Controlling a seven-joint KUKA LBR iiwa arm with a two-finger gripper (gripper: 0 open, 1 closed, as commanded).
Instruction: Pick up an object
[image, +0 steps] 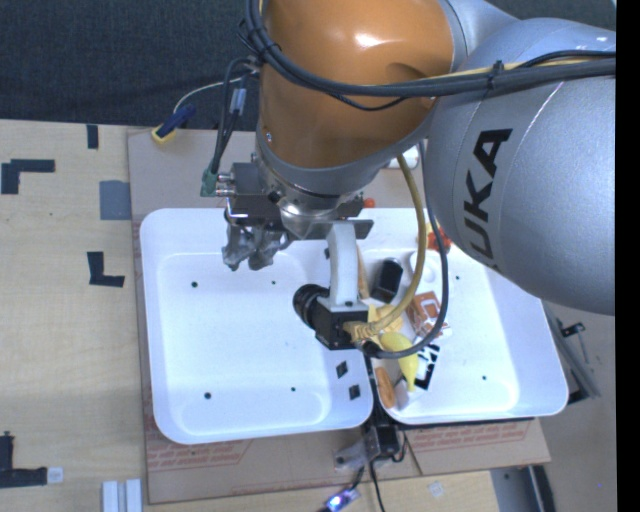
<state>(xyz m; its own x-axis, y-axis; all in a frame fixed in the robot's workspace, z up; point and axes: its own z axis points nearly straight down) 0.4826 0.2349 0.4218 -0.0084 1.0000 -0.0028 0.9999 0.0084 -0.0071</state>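
Over the upper part of the left bin (180, 400), left of centre frame, hangs the gripper (250, 250). Whether it is spread or pressed together I cannot tell. Nothing shows in its grasp.

The candidate objects lie in the right bin (500, 390), bunched by its left wall: a yellow piece (398, 345), a packet (428, 308) and a black piece (388, 275). All are well apart from the gripper.

The likely failure is a descent here, closing on bare plastic. Among the bunch, it could catch two things at once or jam something against the wall.

Most of the right bin's upper half is hidden by the arm (520, 150), so more may lie there. An orange scrap (436, 240) at its edge is too cut off to name.
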